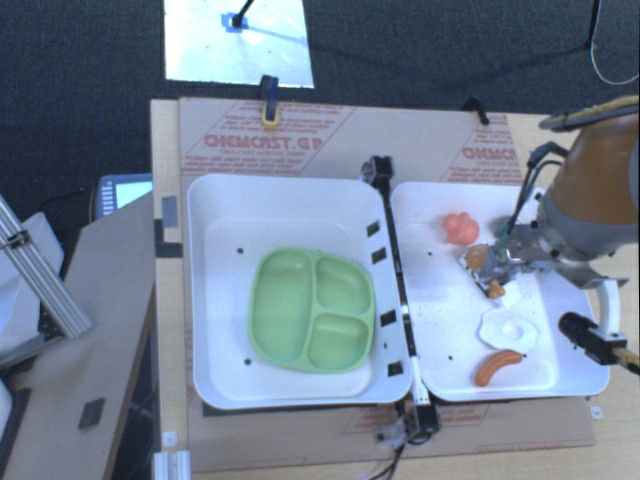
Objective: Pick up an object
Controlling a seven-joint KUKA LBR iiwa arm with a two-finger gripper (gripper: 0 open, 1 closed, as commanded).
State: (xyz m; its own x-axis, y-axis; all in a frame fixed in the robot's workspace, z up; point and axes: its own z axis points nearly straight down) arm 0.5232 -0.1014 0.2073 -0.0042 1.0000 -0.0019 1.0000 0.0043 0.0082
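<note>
In the right bin (pixel 430 368) lie a pink toy (pixel 460 227) near the back, a fried egg (pixel 507 330) toward the front, and an orange sausage (pixel 498 366) by the front wall. A small orange-brown item (pixel 478 259) lies between the pink toy and the egg. My gripper (pixel 494 272) hangs low over the bin, right beside that orange-brown item. Its tips touch or nearly touch the item.
The left bin (pixel 220 298) holds a green divided plate (pixel 312 310). A black clip strip (pixel 390 288) runs along the seam between the bins. The arm's orange band (pixel 600 173) and grey wrist cover the right bin's far right side.
</note>
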